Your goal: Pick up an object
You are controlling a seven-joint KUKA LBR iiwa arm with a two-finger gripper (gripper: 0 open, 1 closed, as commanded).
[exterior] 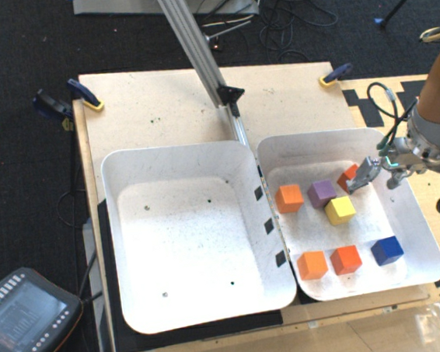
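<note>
Gripper (361,177) over right bin (419,213), beside red cube (350,172); jaw state unclear; cubes squarish, no long axis.

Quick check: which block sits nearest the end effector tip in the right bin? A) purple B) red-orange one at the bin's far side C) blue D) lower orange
B: the end effector hangs right beside the red-orange block, partly covering it; the blue block lies well away toward the near rim.

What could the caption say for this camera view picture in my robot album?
Robot gripper hovers over coloured blocks, near the yellow block, in the right bin.
</note>
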